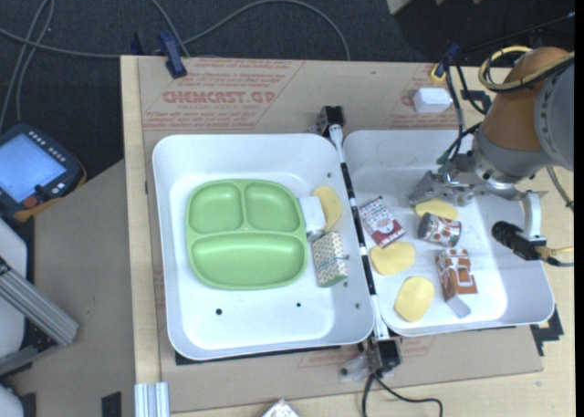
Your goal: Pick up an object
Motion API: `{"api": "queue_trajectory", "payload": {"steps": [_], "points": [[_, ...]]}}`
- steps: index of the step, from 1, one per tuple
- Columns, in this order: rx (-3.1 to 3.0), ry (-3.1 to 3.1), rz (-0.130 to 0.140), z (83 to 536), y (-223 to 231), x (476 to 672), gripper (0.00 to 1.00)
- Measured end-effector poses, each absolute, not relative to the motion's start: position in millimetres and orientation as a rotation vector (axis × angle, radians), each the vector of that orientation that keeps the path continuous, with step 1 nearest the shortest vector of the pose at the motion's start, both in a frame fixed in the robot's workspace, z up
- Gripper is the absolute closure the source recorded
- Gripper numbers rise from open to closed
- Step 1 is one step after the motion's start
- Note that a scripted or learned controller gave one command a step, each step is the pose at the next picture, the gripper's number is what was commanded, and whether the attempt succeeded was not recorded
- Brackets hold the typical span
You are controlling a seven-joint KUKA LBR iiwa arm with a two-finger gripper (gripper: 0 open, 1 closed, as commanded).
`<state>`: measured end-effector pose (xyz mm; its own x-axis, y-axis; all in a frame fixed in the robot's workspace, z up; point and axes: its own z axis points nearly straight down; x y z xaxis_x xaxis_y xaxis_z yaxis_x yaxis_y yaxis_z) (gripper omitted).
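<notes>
My gripper hangs low over the back half of the right bin, below the grey wrist and orange band. Just in front of it lie a yellow piece and a small red-and-white can. Nearby in that bin are a red-and-white carton, two more yellow pieces and an orange-red box. I see nothing lifted off the bin floor.
The left bin holds a green divided plate, with a yellow piece, a white item and a patterned packet along its right side. A black divider runs between the bins.
</notes>
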<state>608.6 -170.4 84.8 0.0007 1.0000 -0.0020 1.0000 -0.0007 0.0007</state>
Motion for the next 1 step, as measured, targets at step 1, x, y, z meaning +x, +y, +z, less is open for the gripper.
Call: {"api": "queue_trajectory", "payload": {"steps": [1], "points": [[2.223, 2.222, -0.001, 84.4, -146.3, 554.4, 0.00]]}}
